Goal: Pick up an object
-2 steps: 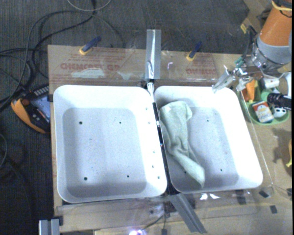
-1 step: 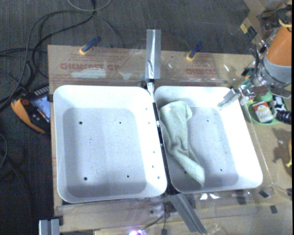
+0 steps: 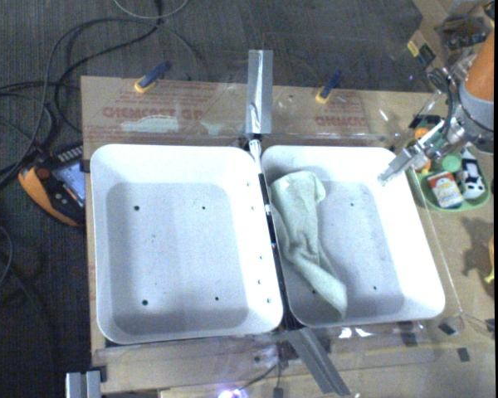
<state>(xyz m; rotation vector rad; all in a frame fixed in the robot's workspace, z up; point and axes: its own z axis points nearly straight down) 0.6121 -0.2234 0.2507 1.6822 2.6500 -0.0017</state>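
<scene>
**Cloth in the right bin, hand at the far right corner**

On the floor at the far left lie black cables and an orange-and-black device just beside the worktop. The worktop carries two shallow white bins side by side. The left bin shows its bare floor with a few small dark dots. The right bin holds a pale green cloth, crumpled and stretched along the bin's left wall, from near the far end toward the near corner. Two blue-and-yellow clamps sit on the worktop's far edge. At the right, the hand hangs over the far right corner of the right bin, well apart from the cloth, with nothing between its fingers; whether they are apart or together I cannot tell. Just right of it rests a green dish of small items.
</scene>
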